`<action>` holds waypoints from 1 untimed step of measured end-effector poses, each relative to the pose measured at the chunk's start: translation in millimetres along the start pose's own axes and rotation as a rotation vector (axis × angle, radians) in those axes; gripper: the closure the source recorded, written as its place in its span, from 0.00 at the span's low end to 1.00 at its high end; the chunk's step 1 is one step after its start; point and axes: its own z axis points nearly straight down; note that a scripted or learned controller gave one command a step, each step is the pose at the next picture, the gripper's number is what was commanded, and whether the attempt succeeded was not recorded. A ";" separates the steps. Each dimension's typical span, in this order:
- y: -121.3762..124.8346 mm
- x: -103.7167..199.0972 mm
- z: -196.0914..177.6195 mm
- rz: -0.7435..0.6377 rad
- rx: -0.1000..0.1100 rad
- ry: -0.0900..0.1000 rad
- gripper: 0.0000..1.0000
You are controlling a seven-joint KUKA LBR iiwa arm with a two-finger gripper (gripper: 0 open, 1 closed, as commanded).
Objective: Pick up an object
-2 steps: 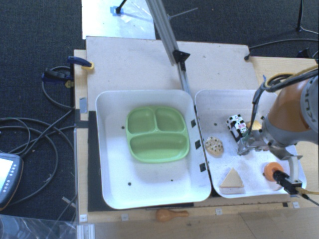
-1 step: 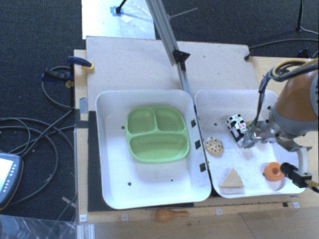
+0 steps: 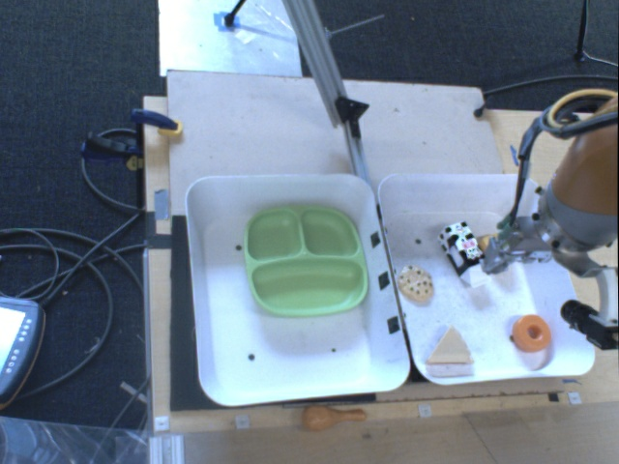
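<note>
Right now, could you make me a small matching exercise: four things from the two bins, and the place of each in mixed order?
Things:
1. green divided plate
2. cookie
3. sandwich wedge
4. orange ring

Places:
A. right bin, near its front right corner
B. left bin, at its middle
C. right bin, by its left wall
D. right bin, at its front edge

Pairs: 1-B, 2-C, 3-D, 4-A

robot lab: bench (image 3: 242,124), cables (image 3: 68,259), tripod (image 3: 309,27)

The tool (image 3: 495,257) sits low in the right bin (image 3: 580,361), just beside the black-and-white cow toy (image 3: 458,242). The left bin (image 3: 208,288) contains a green divided plate (image 3: 305,261).
</note>
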 end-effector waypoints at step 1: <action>4.3 -7.2 -62.3 0.000 -0.003 -0.001 1.00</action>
